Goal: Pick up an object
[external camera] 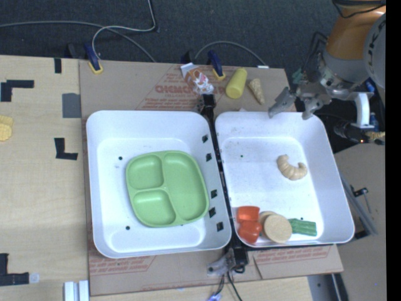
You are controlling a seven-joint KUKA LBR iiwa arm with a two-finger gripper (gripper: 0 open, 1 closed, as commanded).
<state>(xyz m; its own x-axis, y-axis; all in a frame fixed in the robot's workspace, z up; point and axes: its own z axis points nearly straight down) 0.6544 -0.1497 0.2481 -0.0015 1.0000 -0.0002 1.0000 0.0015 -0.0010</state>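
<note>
The right bin [326,143] holds a tan croissant [292,167] near its middle. At its front lie two red-orange pieces [249,222], a round beige biscuit [276,227] and a green piece [304,227]. My gripper [292,107] hovers over the far right corner of this bin, open, its two dark fingers spread apart with nothing between them. It stands well behind the croissant.
The left bin [100,168] carries a green divided plate [166,187]. Behind the bins on the cardboard lie a yellow cylinder [236,83], a tan cone [257,90] and a small wrapped item [198,79]. Cables run across the back.
</note>
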